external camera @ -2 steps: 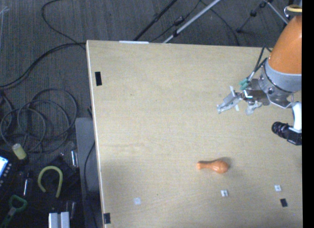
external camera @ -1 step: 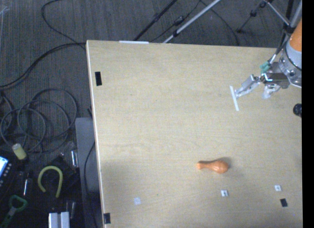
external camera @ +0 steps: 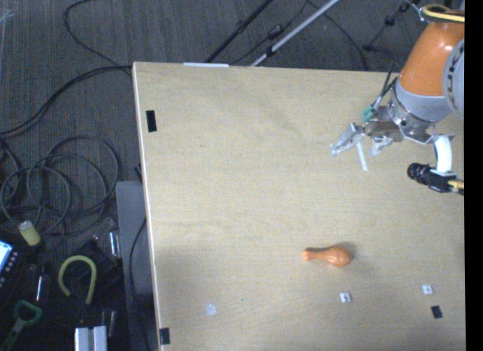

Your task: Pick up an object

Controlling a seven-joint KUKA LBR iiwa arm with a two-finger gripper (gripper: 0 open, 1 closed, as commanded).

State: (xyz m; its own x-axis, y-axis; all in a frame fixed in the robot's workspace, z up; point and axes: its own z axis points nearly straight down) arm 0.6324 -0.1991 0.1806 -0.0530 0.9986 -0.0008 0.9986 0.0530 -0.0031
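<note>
An orange pear-shaped object (external camera: 328,256) lies on its side on the tan bench top (external camera: 241,191), toward the front right, its narrow end pointing left. My gripper (external camera: 349,156) hangs over the bench's right rear part, well behind the orange object and slightly to its right. Its two thin pale fingers (external camera: 339,146) are spread apart and nothing sits between them. The grey arm with its orange band (external camera: 430,59) reaches in from the right.
Small black and white markers (external camera: 345,297) dot the bench near its front edge, and a black tag (external camera: 151,121) sits at the left rear. Cables (external camera: 60,176) and tools lie on the floor to the left. Stand legs (external camera: 317,6) cross behind the bench.
</note>
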